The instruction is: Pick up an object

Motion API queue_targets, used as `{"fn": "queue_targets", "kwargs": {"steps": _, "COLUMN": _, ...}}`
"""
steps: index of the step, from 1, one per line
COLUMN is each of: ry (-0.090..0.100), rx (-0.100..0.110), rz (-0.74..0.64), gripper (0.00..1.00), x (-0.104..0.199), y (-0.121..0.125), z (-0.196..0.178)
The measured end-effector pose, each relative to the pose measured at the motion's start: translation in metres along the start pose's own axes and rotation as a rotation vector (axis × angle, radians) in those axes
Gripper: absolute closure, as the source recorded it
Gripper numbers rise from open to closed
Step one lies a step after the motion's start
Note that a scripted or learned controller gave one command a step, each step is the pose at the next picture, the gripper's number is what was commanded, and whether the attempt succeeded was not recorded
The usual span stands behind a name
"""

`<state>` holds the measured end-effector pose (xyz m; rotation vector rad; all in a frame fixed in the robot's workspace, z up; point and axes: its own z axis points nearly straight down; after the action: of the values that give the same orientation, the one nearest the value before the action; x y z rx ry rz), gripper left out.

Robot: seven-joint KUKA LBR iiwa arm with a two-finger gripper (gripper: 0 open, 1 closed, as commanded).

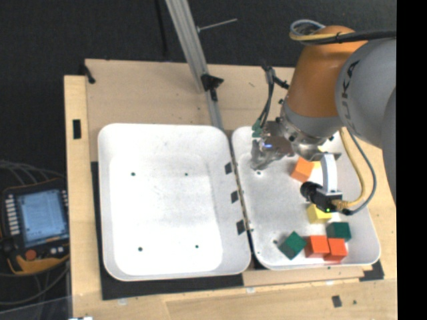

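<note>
End effector (259,160) low in right bin (267,199) near divider, grip state unclear, orange block (301,171) beside wrist

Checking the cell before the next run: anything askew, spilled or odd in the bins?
Nothing stands out. The blocks all sit inside the right bin: an orange block by the hand, a yellow block, and two green and two orange ones bunched near the front rim. Both bins sit level, side by side.
</note>
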<state>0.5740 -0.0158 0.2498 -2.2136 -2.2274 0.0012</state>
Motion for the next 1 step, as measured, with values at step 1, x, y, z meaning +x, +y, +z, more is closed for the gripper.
{"fn": "queue_targets", "kwargs": {"steps": 1, "ry": 0.001, "rx": -0.004, "rz": -0.002, "gripper": 1.0, "x": 0.05, "y": 0.0174, "z": -0.0071}}
